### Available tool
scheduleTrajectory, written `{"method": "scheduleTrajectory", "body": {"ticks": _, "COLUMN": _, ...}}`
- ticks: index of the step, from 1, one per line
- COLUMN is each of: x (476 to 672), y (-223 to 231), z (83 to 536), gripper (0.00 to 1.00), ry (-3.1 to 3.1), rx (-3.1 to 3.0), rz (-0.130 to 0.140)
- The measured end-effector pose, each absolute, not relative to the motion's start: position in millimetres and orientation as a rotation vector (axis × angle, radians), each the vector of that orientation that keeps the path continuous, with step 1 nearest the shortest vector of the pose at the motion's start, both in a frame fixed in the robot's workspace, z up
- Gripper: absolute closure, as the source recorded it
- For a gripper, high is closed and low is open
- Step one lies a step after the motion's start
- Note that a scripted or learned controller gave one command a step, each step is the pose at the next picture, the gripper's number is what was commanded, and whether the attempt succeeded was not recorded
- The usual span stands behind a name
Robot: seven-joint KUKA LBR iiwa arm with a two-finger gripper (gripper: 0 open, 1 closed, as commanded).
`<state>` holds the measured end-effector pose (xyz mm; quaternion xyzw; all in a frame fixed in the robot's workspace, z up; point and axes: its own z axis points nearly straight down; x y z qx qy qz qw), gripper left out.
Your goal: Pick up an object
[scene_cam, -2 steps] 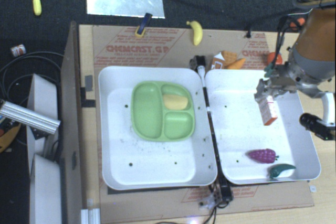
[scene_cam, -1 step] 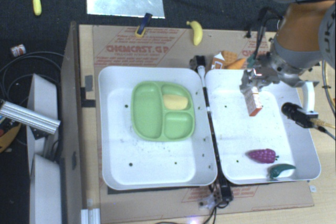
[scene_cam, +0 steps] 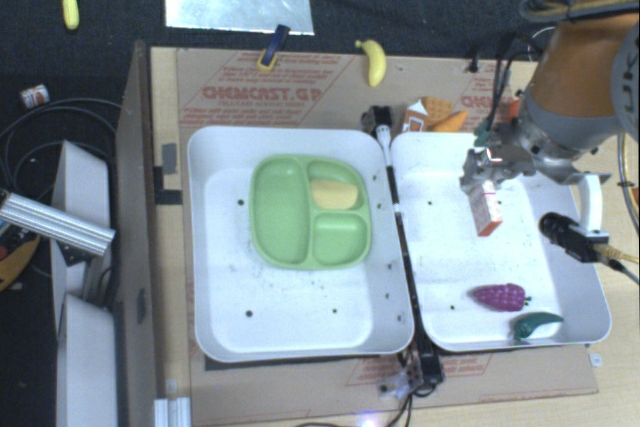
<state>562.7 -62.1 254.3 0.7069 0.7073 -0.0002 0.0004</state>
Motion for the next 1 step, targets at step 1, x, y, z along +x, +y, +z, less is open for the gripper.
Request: {"method": "scheduleTrajectory", "body": {"ticks": 1, "x": 543.5, "y": -36.6, "z": 204.2, "gripper": 1.0, "ry": 2.229, "rx": 2.22, "rz": -0.003}}
